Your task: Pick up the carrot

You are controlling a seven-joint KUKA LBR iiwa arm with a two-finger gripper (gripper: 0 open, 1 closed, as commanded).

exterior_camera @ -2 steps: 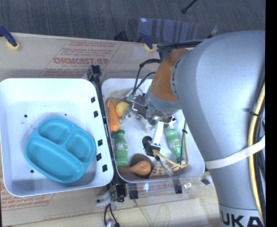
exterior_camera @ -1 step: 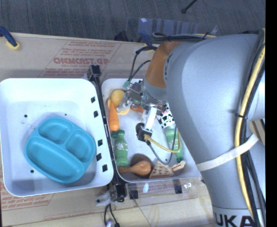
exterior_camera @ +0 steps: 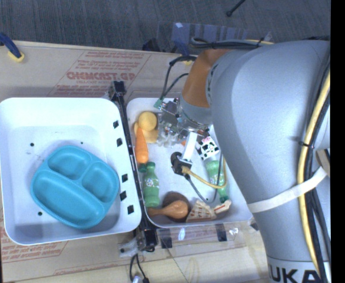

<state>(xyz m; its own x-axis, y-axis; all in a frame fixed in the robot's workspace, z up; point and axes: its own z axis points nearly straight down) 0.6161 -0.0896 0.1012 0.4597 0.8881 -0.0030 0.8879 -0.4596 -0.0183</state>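
Grey and bulky, the arm (exterior_camera: 266, 128) reaches in from the right and covers much of the right bin (exterior_camera: 132, 108), its orange band (exterior_camera: 197, 81) sitting above the wrist at the far side of that bin. The gripper (exterior_camera: 171, 125) points down into the bin's far left part, amid a tangle of metal parts and cables; whether it is parted or closed I cannot tell. The carrot (exterior_camera: 141, 145) lies in the right bin against its left wall, long axis running near to far, just left of the gripper and slightly nearer than it; nothing shows it to be grasped. A yellow rounded object (exterior_camera: 146, 121) sits at the carrot's far end, close beside the gripper. Nearer along the same wall lies a green bottle (exterior_camera: 151, 184), and beyond it, at the near edge, a brown rounded item (exterior_camera: 173, 206). A black-and-white spotted piece (exterior_camera: 206, 149) lies under the arm's edge. The left bin (exterior_camera: 19, 114) holds a blue divided plate (exterior_camera: 75, 184).
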